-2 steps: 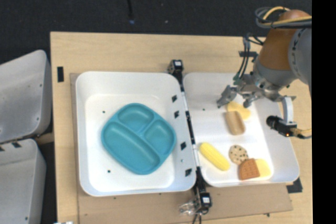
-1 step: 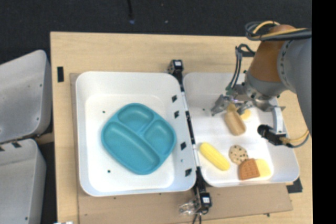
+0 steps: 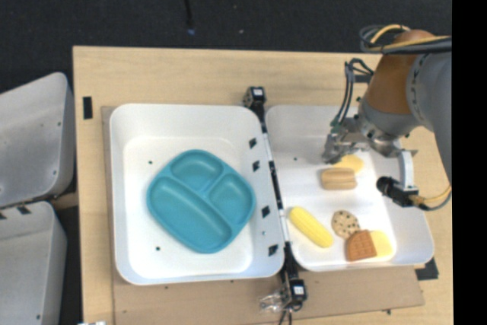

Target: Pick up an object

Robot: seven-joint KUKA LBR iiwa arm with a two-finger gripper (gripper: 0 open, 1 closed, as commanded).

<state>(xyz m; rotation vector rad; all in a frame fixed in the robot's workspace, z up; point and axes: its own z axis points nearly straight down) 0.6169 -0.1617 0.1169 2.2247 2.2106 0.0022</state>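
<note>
Hovering: pincer (image 3: 337, 151) sits low in the right bin (image 3: 300, 125), near its back edge, just above the food items.
Pincer state: cannot tell, too small and dark.
Nearest target: tan bun (image 3: 338, 178), with a yellow piece (image 3: 351, 163) touching its far side.
Other options: corn cob (image 3: 311, 227), cookie (image 3: 345, 223), orange cracker (image 3: 362, 245) along the bin's front edge.
Left bin: teal divided plate (image 3: 200, 199), not a good pick.
Advice: centre over the bun, straddle its short axis, descend straight, avoid nudging the yellow piece.
</note>
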